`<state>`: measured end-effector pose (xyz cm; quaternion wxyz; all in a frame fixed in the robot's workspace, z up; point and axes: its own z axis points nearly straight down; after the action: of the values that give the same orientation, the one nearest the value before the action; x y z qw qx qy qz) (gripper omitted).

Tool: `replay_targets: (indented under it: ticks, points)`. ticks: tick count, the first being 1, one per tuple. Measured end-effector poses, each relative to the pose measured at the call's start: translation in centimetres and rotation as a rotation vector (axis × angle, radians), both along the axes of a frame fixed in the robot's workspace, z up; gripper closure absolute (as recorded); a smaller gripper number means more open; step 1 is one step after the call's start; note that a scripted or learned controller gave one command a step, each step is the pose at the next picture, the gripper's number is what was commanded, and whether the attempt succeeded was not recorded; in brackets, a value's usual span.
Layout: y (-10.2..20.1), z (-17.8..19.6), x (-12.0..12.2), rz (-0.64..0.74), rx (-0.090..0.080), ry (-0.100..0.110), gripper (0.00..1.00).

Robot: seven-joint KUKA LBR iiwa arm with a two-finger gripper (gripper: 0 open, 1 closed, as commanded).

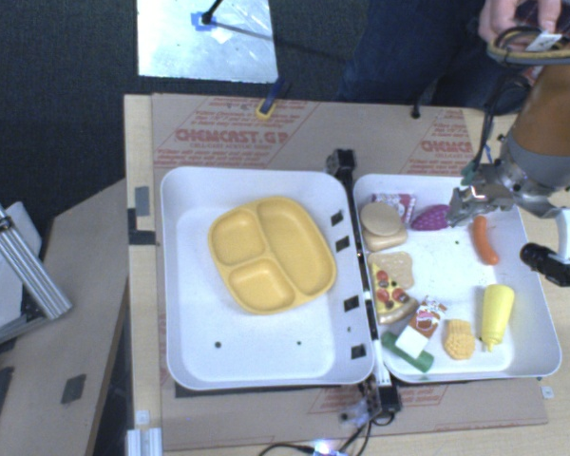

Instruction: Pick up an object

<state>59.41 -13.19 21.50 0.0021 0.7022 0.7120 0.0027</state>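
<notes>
The right white bin (pixel 537 350) holds several toy foods. Among them are a purple piece (pixel 429 218), an orange sausage (pixel 484 240), a tan bun (pixel 382 220), a pink-and-white packet (pixel 396 201), toast (pixel 393 272), a pizza slice (pixel 397 302), a yellow bottle (pixel 496 313) and a golden waffle piece (pixel 459 340). My gripper (pixel 467 205) hangs low over the bin's back, between the purple piece and the sausage. I see nothing lifted in it.
A yellow divided plate (pixel 271 253) lies in the left bin (pixel 185 350). A green-and-white block (pixel 408 345) and a small red packet (pixel 426 316) sit by the right bin's front. A person's hand (pixel 518 3) is at the top right, above the arm.
</notes>
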Motion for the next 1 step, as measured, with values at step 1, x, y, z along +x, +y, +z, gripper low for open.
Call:
replay_targets:
  ticks: [1]
  points:
    - [4.65,-0.36,-0.59,-0.006,0.0,0.002,1.0]
